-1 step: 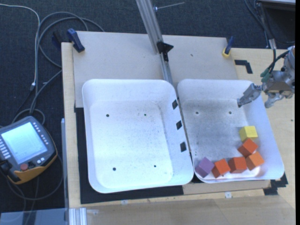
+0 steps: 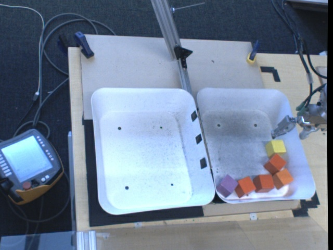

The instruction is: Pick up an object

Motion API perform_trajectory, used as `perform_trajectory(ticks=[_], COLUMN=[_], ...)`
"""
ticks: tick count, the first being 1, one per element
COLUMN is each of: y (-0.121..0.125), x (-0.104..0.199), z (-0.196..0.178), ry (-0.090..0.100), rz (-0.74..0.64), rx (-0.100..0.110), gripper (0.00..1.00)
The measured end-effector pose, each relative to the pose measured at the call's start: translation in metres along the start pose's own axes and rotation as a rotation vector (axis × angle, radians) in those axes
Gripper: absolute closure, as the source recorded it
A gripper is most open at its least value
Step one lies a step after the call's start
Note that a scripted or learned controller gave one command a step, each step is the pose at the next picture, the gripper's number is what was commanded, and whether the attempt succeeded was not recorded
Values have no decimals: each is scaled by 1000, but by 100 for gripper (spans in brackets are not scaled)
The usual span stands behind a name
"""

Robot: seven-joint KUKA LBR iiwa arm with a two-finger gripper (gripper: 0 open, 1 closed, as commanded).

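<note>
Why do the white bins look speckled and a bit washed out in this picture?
In the camera view, overhead light bleaches the left bin and the right bin along their rims; the grey speckling looks like grime, not camera noise. The gripper is soft-edged, while the yellow block and the orange blocks stay fairly sharp, casting faint shadows.

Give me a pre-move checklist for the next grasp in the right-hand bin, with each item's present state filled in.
1. Targets present: ok. Yellow cube, purple cube and four orange cubes, one at, lie in the right white bin.
2. Gripper over the right bin: ok, near its right wall, above the yellow cube.
3. Gripper holding nothing: cannot tell; too small to judge.
4. Room around the target: not ok. The cubes crowd together along the bin's near right corner.
5. Easiest pick: yellow cube, nearest the gripper, probably the least hemmed in.
</note>
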State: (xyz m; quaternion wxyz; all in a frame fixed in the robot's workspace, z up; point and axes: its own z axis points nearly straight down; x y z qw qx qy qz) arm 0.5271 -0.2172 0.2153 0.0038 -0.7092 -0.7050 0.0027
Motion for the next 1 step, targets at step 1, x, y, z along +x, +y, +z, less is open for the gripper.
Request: perform_trajectory(ticks=[1], y=[-25], x=[-1], z=[119], ry=[3], rz=[-5], rx=[0], gripper=[0])
